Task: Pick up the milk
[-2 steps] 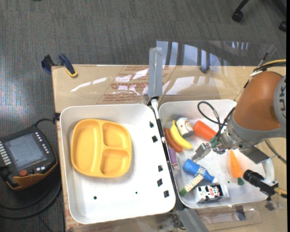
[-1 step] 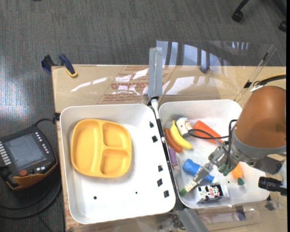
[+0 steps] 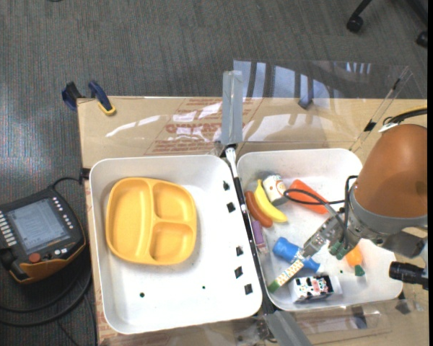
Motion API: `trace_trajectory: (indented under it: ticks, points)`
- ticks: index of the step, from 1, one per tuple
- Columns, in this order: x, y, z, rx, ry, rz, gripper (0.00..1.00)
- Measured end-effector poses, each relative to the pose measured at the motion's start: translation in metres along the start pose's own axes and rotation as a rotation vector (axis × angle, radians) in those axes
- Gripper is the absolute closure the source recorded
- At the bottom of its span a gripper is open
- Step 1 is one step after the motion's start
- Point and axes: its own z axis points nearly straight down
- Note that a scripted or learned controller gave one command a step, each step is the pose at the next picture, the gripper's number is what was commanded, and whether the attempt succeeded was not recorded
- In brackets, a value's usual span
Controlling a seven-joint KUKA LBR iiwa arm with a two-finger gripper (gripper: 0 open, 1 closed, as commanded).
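The milk, as far as I can judge, is the small black-and-white carton (image 3: 312, 287) lying on its side near the front edge of the right bin (image 3: 372, 158), close to the bin's middle. It rests on the bin floor with nothing gripping it, so the pick-up itself is not yet done. The arm (image 3: 391, 186) reaches in from the right, its orange band above the wrist covering much of the right bin's far side, and the gripper (image 3: 318, 241) hangs low over the clutter, above and a little behind the carton. It sits just beside a blue cup-like piece (image 3: 287, 249) and near a slim stick with a checked pattern (image 3: 289, 272) that lies slantwise between the gripper and the carton. Whether the gripper is released or clenched I cannot tell; its tip is small and blurred against the toys. Other things in that bin are a banana (image 3: 267, 206), a brown sausage-shaped piece (image 3: 255, 207), a carrot (image 3: 307, 194) and a small orange piece (image 3: 354, 256). The left bin (image 3: 108, 294) holds a yellow divided plate (image 3: 151, 220), which plays no part here. What remains, in my judgement, is nearly the whole job: bringing the gripper over the carton, lowering, closing on it and lifting it clear of the bin on the worktop (image 3: 151, 125).
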Motion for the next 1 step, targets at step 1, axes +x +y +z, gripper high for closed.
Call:
trace_trajectory:
  ticks: [1]
  points:
    - [-0.0064, 0.0014, 0.0736, 0.0, 0.0, -0.187, 1.0]
